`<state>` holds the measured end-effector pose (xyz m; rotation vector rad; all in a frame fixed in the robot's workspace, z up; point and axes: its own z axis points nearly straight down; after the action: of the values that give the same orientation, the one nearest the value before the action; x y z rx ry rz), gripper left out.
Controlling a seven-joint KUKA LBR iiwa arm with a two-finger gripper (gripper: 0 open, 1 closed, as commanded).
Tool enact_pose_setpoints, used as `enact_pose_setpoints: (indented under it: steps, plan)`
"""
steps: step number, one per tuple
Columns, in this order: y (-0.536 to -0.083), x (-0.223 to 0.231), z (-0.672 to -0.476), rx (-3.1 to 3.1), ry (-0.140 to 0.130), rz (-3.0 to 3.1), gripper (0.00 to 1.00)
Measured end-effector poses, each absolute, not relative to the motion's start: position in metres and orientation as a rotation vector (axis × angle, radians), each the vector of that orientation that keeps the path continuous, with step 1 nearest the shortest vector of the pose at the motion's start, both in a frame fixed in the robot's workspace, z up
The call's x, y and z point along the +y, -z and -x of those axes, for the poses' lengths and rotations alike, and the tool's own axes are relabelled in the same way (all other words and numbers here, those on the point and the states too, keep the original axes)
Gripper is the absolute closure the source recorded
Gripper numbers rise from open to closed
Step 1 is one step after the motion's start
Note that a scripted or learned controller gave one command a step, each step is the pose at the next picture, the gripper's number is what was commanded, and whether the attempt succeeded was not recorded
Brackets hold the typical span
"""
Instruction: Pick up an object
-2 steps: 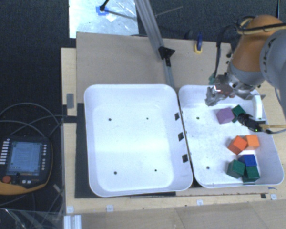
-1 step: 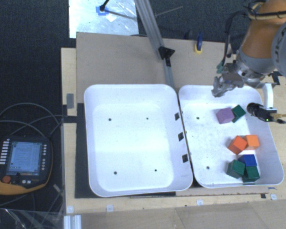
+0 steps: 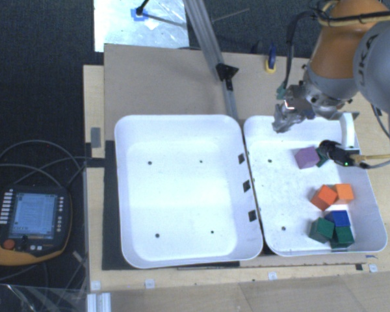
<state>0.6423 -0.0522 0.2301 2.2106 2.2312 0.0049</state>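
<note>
Nearest the camera, in the right bin's [image 3: 273, 239] near right corner, sit the green blocks [image 3: 325, 229] with a blue block [image 3: 340, 218] touching them; just beyond lie two orange blocks [image 3: 331, 194], side by side. Farther back, toward the bin's far right, a purple block [image 3: 306, 156] lies alone, close to a dark attachment with a small green light. Any of these would serve as the object to pick. The end effector [image 3: 286, 117] hangs over the far edge of the right bin, nothing visibly in it; how wide it stands cannot be told from this angle. The purple block lies nearest it, a little toward the near edge and to the right, roughly square with no clear long axis; it seems the likeliest target. The left bin [image 3: 127, 194] is plain white. Both rest on a brown tabletop [image 3: 162, 77], with a teach pendant [image 3: 29, 223] on the dark floor off its left edge
</note>
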Motion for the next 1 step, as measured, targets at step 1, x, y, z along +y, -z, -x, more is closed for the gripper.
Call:
enact_pose_setpoints:
  steps: [1]
  plan:
    - [-0.2216, -0.0006, -0.6411, 2.233, -0.004, -2.211, 1.0]
